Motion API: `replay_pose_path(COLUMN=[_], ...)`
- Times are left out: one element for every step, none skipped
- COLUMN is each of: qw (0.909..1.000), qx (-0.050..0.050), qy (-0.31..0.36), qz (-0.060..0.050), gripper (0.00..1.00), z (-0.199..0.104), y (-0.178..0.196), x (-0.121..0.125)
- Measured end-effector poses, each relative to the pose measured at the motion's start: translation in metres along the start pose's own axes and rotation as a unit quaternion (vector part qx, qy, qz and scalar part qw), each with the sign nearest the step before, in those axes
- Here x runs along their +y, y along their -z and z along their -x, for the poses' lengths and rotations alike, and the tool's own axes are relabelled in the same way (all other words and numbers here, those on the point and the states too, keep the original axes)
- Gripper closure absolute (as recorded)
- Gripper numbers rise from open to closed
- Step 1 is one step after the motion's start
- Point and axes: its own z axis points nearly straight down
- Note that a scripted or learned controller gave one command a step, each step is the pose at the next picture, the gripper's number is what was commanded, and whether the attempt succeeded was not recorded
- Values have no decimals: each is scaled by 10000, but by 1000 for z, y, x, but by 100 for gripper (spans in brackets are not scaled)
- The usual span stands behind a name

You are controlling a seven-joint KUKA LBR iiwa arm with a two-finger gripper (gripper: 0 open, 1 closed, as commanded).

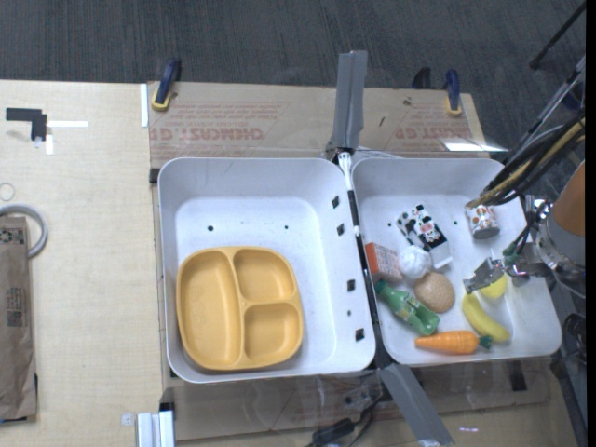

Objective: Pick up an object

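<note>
Jaws low in right bin, just above banana; spread or closed, cannot tell. Nothing visibly held. Banana lies near right corner, carrot beside it. Advice: centre over banana's middle, descend straight, avoid bin wall, close firmly.

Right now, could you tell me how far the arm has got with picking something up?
Nothing looks lifted yet: the carrot, green bottle and banana all lie in the right bin. The gripper is low at that bin's right side, above the banana. Whether it grips anything cannot be told. Grasping and lifting remain.
</note>
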Motion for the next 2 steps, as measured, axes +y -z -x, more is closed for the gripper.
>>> replay_pose_path(qw=[9963,9976], qx=[32,-8], qy=[864,694], qz=[10,14], gripper=[0,0], z=[4,-22], y=[-27,-27], x=[-18,10])
